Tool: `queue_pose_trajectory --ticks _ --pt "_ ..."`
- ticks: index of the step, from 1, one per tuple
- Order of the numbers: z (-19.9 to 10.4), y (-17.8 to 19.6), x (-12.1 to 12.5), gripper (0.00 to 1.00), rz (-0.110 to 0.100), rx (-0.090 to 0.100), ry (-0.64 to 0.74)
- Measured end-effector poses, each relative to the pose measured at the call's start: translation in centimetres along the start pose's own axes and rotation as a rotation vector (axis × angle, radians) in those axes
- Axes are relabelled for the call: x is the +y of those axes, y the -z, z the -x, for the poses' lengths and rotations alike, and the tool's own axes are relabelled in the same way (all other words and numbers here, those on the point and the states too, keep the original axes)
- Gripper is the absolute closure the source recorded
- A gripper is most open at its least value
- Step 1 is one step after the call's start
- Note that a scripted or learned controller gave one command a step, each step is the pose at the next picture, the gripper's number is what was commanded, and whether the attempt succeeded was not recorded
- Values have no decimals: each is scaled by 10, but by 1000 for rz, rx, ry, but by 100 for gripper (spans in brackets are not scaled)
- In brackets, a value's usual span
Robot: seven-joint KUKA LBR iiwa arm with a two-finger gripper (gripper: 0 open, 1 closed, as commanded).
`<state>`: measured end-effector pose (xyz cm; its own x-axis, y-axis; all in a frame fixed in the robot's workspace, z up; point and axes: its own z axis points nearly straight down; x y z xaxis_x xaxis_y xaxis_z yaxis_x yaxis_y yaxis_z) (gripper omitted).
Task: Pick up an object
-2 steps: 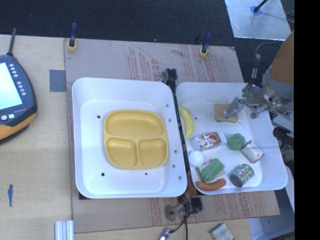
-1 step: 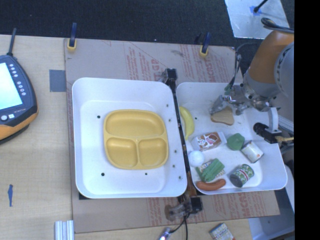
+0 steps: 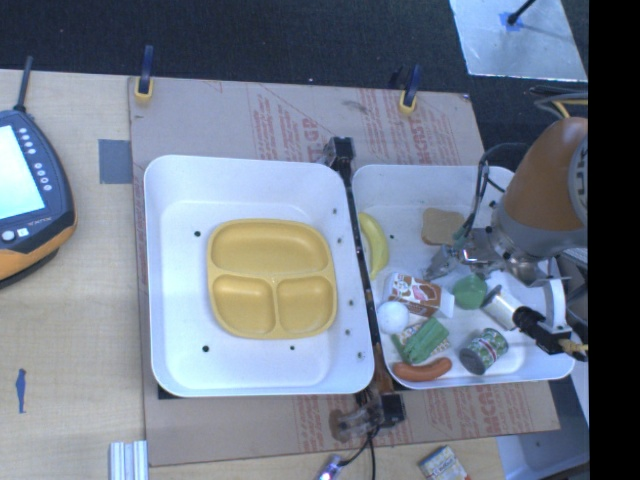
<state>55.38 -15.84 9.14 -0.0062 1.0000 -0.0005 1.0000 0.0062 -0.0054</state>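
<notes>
My gripper [image 3: 456, 261] hangs over the right bin [image 3: 400, 183], near its middle right, below the grey and orange arm [image 3: 545, 193]. A round green object [image 3: 468, 292] lies just below the gripper, and a tan bread slice [image 3: 440, 225] just above it; nothing shows held. Further left are a yellow banana [image 3: 374, 243], a small brown and white carton [image 3: 414, 293] and a white ball [image 3: 392, 316]. A green bundle [image 3: 425, 340], a red sausage [image 3: 422, 370] and a tin can [image 3: 484, 350] sit along the front.
The left bin [image 3: 175, 268] holds a yellow divided tray [image 3: 272, 276]. A tablet-like pendant [image 3: 25, 193] rests on the bench at far left. Clamps [image 3: 342, 151] join the bins at the back and front.
</notes>
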Motion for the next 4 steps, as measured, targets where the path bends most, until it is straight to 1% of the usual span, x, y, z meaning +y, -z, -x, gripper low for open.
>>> queue_pose_trajectory --ticks 1,2,3,4 --pt "-44 0 -17 0 1 0 1" --pt "-25 6 35 0 3 1 -3" --pt "-12 2 103 0 5 1 -2" --pt "-11 2 91 0 3 1 -3"
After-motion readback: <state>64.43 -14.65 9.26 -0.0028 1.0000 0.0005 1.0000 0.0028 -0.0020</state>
